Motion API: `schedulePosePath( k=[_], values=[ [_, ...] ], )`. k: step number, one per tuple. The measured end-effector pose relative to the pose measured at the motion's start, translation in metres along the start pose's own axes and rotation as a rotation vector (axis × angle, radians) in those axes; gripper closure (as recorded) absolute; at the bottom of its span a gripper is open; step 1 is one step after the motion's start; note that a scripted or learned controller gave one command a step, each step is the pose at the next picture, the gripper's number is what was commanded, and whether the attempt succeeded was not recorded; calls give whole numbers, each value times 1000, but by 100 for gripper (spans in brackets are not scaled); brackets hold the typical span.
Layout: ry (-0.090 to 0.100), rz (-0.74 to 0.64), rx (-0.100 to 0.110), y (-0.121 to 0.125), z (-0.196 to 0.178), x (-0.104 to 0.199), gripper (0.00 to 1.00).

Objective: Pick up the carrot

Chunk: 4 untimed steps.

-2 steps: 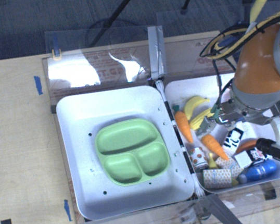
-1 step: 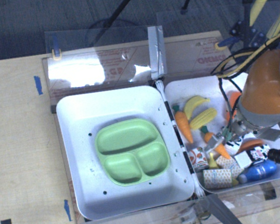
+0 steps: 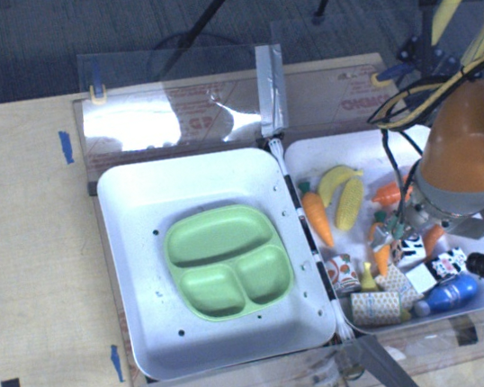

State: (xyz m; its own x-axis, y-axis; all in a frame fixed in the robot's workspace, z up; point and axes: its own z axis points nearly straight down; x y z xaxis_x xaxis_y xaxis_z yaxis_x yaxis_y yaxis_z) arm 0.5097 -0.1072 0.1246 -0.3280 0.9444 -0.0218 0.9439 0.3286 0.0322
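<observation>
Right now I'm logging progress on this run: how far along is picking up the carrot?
Nothing looks done yet. The long orange carrot lies in the right white bin, by its left wall, beside the yellow corn cob. In hand: the grey arm with its orange band hangs over the bin's right side, apart from the carrot. Left: reach it, grasp, lift.

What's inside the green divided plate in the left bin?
Nothing shows in the green plate's three compartments. The carrot lies in the right bin, whose right side the arm covers.
</observation>
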Motion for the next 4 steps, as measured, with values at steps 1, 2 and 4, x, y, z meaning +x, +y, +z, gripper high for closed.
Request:
schedulePosePath(
  k=[1,2,4],
  values=[
    [15,260,21,37,18,-16,100],
    [18,229,35,63,-64,26,100],
    [23,-51,31,-4,2,-2,0]
  ],
)
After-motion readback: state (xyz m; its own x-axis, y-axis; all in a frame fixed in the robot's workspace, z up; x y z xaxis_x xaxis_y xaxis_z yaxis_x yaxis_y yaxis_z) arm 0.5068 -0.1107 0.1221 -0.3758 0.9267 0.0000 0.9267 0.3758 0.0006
